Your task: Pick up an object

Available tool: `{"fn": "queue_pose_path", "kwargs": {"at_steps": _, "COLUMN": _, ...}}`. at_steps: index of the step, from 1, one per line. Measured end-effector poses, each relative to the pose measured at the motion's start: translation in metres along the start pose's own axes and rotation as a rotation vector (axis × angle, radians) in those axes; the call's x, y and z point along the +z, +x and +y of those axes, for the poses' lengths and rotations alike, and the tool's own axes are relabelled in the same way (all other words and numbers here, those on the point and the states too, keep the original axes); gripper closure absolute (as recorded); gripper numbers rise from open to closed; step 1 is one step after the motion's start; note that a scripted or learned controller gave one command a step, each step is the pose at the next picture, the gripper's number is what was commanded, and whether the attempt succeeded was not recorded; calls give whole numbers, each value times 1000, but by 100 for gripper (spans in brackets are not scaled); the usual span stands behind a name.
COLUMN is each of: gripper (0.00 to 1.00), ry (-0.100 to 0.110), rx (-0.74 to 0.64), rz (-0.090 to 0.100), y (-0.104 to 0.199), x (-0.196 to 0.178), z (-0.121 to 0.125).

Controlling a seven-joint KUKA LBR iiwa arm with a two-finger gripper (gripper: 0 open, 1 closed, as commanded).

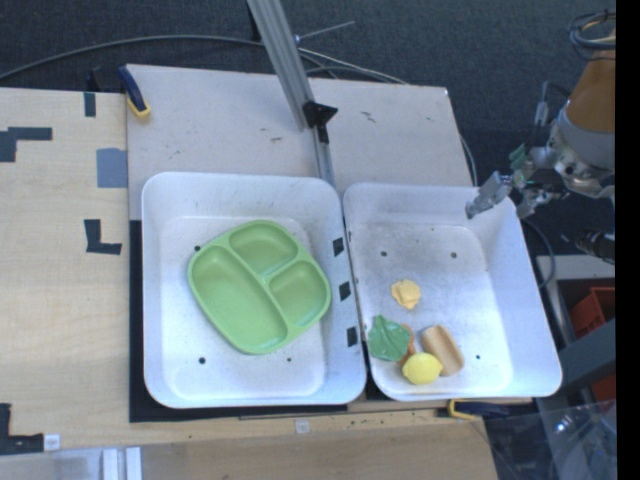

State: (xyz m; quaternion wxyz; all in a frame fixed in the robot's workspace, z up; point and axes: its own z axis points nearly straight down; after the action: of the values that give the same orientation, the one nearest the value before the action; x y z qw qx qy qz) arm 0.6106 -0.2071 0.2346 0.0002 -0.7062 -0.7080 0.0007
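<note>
Above the right bin's [520, 268] far right corner, the gripper [487, 197] hangs at the rim, the grey arm [585, 133] with its orange band reaching in from the right. Whether the fingers are spread or closed cannot be told at this size, and nothing shows between them. Toward the near side of that right bin lie four small objects: a pale yellow lump [406, 293], a green leafy piece [389, 339], a yellow lemon [422, 369] and a tan hot-dog bun [443, 349], the last three clustered together. Beside the right bin, the left bin [165, 268] holds a green divided plate [259, 285]. Both bins rest on the tabletop [220, 118].
</note>
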Motion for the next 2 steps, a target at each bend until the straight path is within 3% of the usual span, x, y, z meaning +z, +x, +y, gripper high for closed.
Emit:
{"fn": "queue_pose_path", "kwargs": {"at_steps": 1, "gripper": 0, "ry": 0, "rx": 0, "rz": 0, "y": 0, "x": 0, "z": 0}}
{"fn": "queue_pose_path", "kwargs": {"at_steps": 2, "gripper": 0, "ry": 6, "rx": 0, "rz": 1, "y": 0, "x": 65, "z": 0}}
